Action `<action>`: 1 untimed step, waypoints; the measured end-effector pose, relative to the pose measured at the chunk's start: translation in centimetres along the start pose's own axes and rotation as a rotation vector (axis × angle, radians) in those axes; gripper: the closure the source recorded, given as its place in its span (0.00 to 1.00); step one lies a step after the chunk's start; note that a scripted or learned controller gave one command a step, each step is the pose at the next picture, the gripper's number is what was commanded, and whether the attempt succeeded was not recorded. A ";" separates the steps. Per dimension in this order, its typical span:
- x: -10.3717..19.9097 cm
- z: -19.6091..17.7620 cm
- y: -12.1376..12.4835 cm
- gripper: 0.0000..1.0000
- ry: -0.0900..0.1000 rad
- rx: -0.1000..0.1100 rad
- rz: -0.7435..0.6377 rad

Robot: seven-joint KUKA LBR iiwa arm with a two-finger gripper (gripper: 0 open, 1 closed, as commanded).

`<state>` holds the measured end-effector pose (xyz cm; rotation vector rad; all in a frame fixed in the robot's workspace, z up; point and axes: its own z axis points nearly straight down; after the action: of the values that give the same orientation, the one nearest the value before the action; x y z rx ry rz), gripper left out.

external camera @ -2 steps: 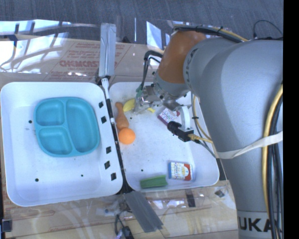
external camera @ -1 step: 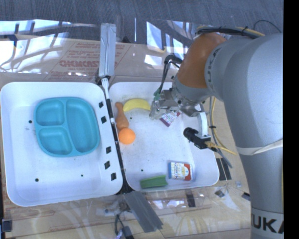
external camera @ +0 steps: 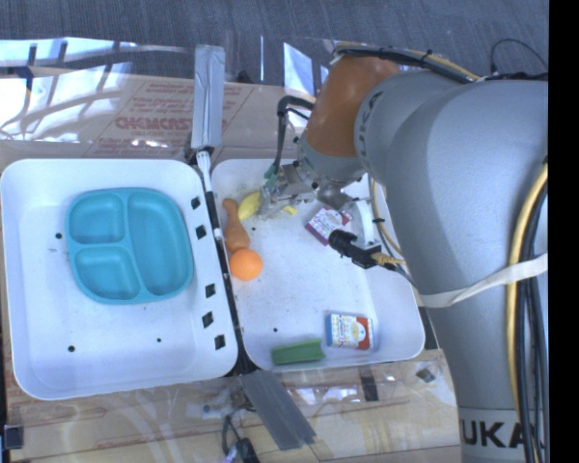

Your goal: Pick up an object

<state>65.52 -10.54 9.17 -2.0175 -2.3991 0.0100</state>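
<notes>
My gripper (external camera: 275,193) reaches down into the far left part of the right bin (external camera: 299,307), right beside a small yellow object (external camera: 248,206). An orange carrot-like toy (external camera: 238,242) with a round end lies along the bin's left wall, just below the gripper. A small red and white packet (external camera: 325,225) rests under the wrist. A red, white and blue box (external camera: 348,331) and a green block (external camera: 297,353) sit near the bin's front edge.
The left bin (external camera: 39,336) holds a teal divided plate (external camera: 128,244). A divider with black clips (external camera: 212,287) separates the bins. The large grey arm (external camera: 454,191) covers the right bin's right side. Cardboard (external camera: 125,114) lies behind the bins.
</notes>
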 end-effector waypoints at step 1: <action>-3.1 -2.2 -0.4 0.00 -0.002 -0.009 -0.009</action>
<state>65.70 -13.63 11.40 -2.0114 -2.4135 0.0017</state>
